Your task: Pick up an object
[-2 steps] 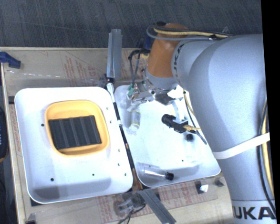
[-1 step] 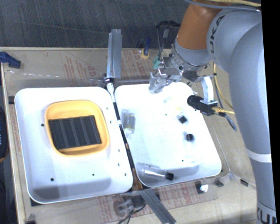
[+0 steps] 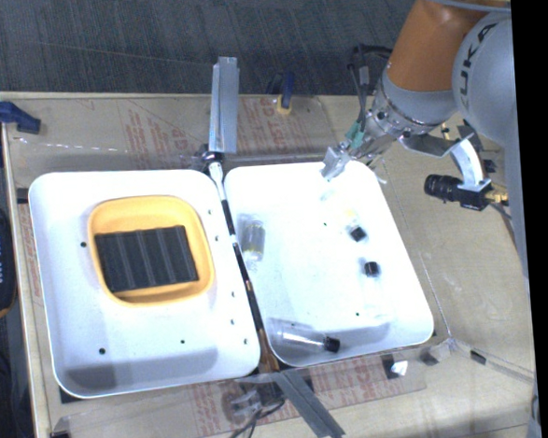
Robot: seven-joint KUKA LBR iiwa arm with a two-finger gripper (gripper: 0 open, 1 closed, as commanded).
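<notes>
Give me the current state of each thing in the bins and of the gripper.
Yellow tray: flat in left bin, dark ridged insert inside.
Clear glass: right bin, by the divider.
Clear tube: lying near front edge.
Two small black pieces: loose, apart.
Gripper: over right bin's far edge.

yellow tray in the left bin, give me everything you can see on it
The yellow tray is a rounded-corner rectangle with a smooth, plastic-looking raised rim. Its recessed centre holds a dark ribbed insert with several parallel ridges. It lies flat on the floor of the left bin, towards the bin's upper part, apart from the walls. The gripper is at the other bin, away from it.
</notes>
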